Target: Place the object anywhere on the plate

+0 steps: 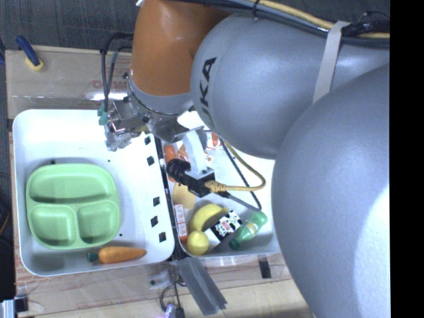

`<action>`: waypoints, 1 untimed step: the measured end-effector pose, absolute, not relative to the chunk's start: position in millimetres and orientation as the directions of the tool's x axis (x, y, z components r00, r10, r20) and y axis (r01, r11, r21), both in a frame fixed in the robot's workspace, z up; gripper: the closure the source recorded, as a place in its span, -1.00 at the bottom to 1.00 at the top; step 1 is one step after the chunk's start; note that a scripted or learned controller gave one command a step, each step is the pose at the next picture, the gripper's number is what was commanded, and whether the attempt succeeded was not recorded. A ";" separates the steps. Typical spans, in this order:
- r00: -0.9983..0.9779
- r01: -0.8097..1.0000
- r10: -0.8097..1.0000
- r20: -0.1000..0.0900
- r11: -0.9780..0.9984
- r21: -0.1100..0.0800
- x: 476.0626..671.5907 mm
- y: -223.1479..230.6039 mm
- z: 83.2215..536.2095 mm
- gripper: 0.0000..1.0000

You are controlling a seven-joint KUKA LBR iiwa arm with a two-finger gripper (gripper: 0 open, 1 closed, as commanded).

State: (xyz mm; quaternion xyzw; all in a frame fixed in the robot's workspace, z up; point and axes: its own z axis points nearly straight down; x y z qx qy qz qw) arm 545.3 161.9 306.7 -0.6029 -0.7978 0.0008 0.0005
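Observation:
A light green plate (73,204) with three compartments lies in the left white bin (40,121), towards its left side. An orange carrot (120,254) with a green stub lies flat on the bin floor just off the plate's near right corner, not on the plate. My gripper (118,130) hangs over the far right part of the left bin, up and to the right of the plate and well away from the carrot. The orange wrist band and grey arm above it hide much of the gripper.
The right bin (262,247) holds a yellow banana (205,215), a lemon (197,242), a green bottle (248,230), a black-and-white item (226,225) and orange packets (177,156). The arm covers most of that bin. A ridge (164,204) divides the bins.

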 end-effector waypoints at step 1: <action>-0.410 0.912 0.912 0.000 0.410 -0.006 507.5 205.3 142.2 1.00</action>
